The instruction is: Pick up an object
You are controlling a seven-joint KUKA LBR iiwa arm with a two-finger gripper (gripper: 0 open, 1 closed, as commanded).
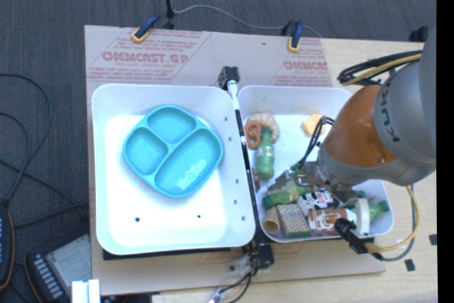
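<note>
While the arm (386,131) reaches in from the right, its claw (310,189) sits low in the right bin (284,97), down among a heap of small things; whether its fingers are apart or together I cannot tell. Left of the claw, across the bin wall, the left bin (106,167) holds a blue plate (172,150). Just left of the claw stands a green bottle (264,159), with a pretzel (256,129) above it. Below the claw lie a brown block (291,219) and a printed box (325,218), close to it. Up from the claw lies a yellow piece (311,125).
</note>
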